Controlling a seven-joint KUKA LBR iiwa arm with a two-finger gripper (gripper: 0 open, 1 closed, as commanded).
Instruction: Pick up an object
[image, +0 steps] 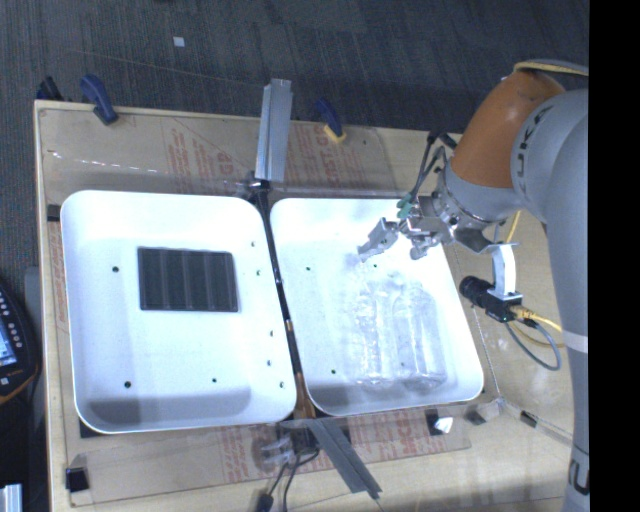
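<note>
Wooden bench (60, 200), two white bins (90, 230), clear plastic packaging (395, 335) (right bin), jaws (395, 238) spread above, dark carpet (300, 50).

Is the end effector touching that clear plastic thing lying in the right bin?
Apart. The camera view shows the end effector over the right bin's upper part, with bare white floor between it and the clear plastic object lower down.

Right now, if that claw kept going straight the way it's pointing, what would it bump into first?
Probably the bare white floor of the right bin. The gripper points down and leftward, above the clear plastic object. Depth is hard to judge.
</note>
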